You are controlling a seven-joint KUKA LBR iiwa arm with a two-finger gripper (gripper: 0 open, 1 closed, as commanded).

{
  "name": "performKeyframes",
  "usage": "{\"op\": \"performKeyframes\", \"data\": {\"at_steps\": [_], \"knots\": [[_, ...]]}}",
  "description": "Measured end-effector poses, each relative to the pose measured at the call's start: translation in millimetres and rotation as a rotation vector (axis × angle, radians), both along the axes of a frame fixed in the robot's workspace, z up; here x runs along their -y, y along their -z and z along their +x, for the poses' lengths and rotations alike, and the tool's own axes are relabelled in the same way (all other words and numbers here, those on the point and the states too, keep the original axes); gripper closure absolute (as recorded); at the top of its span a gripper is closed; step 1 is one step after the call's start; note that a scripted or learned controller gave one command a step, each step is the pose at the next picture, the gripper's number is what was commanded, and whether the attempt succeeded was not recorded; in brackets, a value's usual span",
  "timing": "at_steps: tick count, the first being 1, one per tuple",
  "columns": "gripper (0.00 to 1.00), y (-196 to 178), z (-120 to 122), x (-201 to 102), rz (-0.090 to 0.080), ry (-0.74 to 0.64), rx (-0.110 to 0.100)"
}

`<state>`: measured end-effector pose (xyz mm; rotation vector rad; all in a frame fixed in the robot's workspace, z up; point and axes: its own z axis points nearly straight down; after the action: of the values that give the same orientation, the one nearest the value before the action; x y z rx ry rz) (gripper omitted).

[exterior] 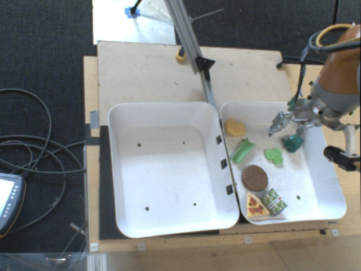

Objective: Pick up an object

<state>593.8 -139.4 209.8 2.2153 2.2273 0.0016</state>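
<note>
My gripper [289, 129] hangs over the back of the right bin [333, 199], open, with nothing between its fingers. A dark teal object [293, 144] lies just below its right fingertip, beside it rather than in its grasp. Further objects lie on the bin floor: a yellow-orange piece [235, 128] at the back left, a green wedge [243, 150], a light green piece [274, 155], a brown disc [255, 178], a pizza slice [256, 206] and a green patterned packet [274, 201] at the front.
The left bin [121, 151] stands next to the right one, sharing a divider wall [223, 157]. A grey pole [186, 27] slants across the back of the bench. Cables and a pendant [8, 199] lie on the floor at the left.
</note>
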Motion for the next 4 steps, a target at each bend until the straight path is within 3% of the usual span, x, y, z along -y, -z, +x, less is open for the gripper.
{"op": "performKeyframes", "data": {"at_steps": [1,2,4], "knots": [[0.0,0,0,0,0.0,0.001,0.0],[0.0,49,-10,2,0.0,0.005,-0.005],[0.0,118,-3,5,-0.002,0.003,0.002]]}}
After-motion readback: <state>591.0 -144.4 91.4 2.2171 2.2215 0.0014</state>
